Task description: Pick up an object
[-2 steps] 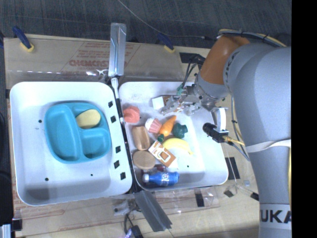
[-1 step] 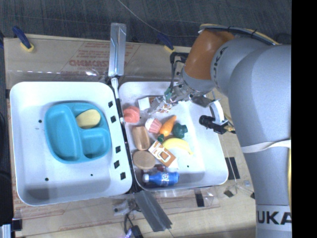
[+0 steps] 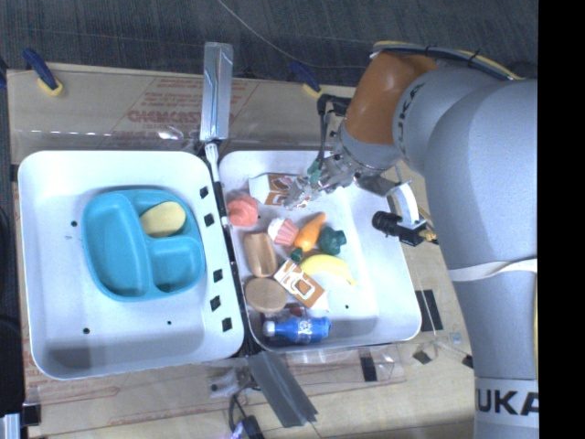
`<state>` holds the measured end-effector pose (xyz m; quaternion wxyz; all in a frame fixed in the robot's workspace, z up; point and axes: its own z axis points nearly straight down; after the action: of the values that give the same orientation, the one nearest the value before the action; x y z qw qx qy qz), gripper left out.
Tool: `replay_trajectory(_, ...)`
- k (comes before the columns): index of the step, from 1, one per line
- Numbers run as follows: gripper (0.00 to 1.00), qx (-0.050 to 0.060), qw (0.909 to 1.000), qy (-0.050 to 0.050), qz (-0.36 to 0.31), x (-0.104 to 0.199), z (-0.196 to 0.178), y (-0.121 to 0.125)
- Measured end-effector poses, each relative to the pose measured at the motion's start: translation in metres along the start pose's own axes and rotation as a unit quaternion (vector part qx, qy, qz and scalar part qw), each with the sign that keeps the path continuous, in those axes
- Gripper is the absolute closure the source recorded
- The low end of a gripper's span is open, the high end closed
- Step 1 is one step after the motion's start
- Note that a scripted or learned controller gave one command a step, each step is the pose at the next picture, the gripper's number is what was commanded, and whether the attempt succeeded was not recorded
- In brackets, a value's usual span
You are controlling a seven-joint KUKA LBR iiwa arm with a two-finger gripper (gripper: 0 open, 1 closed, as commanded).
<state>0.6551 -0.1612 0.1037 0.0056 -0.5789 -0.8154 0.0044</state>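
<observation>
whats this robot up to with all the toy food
A grey KUKA arm reaches in from the right, its gripper low over the far end of the right white bin, by a small printed carton. That bin holds a pile of toy food: an orange carrot, a yellow banana, a blue bottle. The left white bin holds a blue divided tray with a yellow lump. Nothing looks lifted yet.

The arm covers the right bin's far right corner; the gripper is blurred against the carton.
</observation>
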Motion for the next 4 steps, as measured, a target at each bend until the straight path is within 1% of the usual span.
replay_trajectory(1, 1.00, -0.010, 0.9998, -0.004, 0.014, 0.027, -0.086, 0.013)
replay_trajectory(2, 1.00, -0.007, 0.9981, -0.002, -0.061, 0.110, -0.112, 0.035)
replay_trajectory(3, 0.00, -0.006, 0.9982, -0.002, -0.060, 0.109, -0.110, 0.034)
replay_trajectory(4, 0.00, -0.004, 0.9999, -0.001, -0.011, 0.106, -0.086, 0.030)
